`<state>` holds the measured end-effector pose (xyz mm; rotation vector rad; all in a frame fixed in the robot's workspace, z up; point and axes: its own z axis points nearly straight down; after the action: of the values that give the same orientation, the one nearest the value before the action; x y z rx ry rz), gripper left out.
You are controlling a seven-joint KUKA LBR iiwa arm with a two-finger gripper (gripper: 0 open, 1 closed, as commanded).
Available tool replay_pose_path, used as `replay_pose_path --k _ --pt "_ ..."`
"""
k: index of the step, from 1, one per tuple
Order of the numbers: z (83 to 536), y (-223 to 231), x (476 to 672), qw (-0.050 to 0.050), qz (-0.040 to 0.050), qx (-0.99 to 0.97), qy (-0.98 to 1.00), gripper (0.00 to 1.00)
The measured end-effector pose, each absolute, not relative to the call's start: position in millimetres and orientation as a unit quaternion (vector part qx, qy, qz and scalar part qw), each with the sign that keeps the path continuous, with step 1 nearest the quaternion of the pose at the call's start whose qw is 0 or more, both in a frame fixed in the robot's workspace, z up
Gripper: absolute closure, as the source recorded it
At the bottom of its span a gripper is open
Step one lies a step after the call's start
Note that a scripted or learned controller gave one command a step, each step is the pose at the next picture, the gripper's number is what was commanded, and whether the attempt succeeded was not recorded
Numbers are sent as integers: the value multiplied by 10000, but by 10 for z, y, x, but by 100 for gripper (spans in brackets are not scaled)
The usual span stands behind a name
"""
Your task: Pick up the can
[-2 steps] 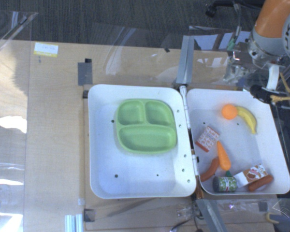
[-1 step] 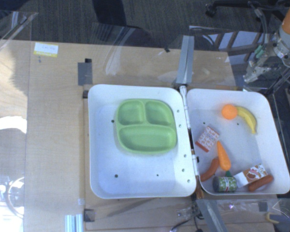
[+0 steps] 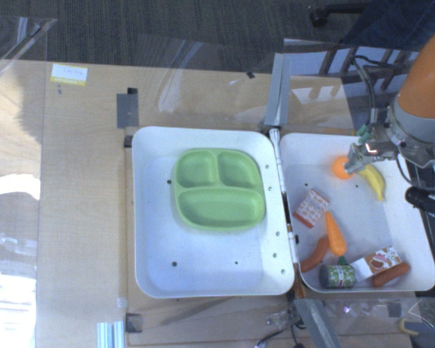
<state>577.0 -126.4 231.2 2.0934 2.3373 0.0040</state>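
The can [image 3: 338, 275] is small and dark green with a pale label. It lies on its side at the front edge of the right bin [image 3: 415, 227], between a brown sausage [image 3: 315, 254] and a small carton [image 3: 375, 262]. My gripper [image 3: 361, 156] hangs over the back of the same bin, just above an orange [image 3: 340, 168] and a banana [image 3: 375, 182]. It is far from the can, about a bin's depth behind it. The wrist hides how its tips stand.
A carrot [image 3: 335, 235], a red-and-white packet [image 3: 311, 208] and a red sausage [image 3: 392, 274] also lie in the right bin. A green divided plate [image 3: 219, 191] sits in the left bin [image 3: 203, 270]. A metal divider [image 3: 284, 209] separates the bins.
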Motion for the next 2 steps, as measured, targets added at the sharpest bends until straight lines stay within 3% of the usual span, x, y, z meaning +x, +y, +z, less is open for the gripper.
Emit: replay_pose_path --k 1,2 --pt "2261 -1016 6541 26 13 7098 7044 100" --pt "2887 -996 6707 55 22 5890 8081 100"
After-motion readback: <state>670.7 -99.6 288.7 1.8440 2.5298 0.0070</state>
